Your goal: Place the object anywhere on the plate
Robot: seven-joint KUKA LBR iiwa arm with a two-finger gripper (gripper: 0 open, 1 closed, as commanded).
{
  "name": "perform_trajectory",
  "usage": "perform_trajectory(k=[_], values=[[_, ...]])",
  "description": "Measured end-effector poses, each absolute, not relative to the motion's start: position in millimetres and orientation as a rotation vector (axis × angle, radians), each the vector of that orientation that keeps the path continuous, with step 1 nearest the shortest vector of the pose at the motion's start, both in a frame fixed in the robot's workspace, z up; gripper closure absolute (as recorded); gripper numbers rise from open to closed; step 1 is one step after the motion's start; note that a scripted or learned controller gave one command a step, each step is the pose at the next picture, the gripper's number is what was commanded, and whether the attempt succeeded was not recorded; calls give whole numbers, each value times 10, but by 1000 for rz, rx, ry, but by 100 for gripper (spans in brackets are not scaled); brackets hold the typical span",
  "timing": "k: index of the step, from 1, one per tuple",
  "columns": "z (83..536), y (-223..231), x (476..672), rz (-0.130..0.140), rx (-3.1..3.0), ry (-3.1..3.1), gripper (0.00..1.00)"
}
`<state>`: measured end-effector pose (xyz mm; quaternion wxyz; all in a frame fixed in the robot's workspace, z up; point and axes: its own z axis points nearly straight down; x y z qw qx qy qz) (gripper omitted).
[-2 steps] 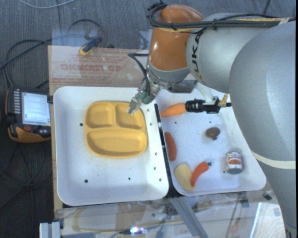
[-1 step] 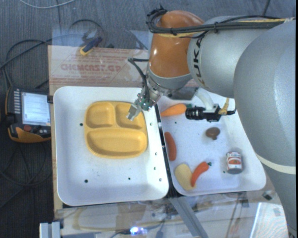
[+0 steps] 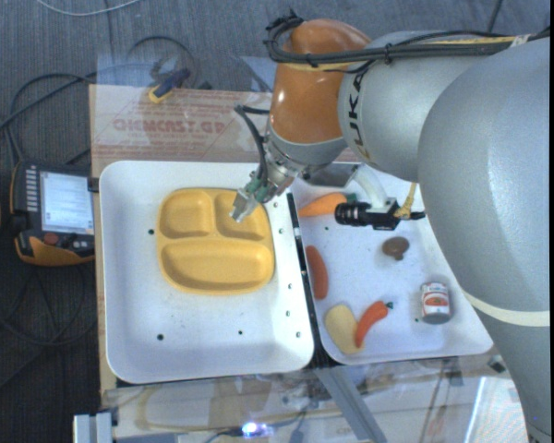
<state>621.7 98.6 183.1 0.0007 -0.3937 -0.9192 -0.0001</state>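
The gripper (image 3: 243,203) is poised over the plate's (image 3: 212,264) upper right compartment, near the left bin's (image 3: 129,340) right edge; whether anything is carried cannot be told, so the object is not identified, and the plate lies directly below

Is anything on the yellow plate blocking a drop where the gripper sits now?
Nothing visible does. The gripper is over the upper right compartment of the yellow plate, and all three compartments look bare. The carrot, sausage and other items lie in the right bin.
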Motion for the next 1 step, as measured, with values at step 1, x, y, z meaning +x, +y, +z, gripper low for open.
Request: perform_trajectory(k=[1], values=[[1483,1022,6487,1,-1387,-2818,100]])
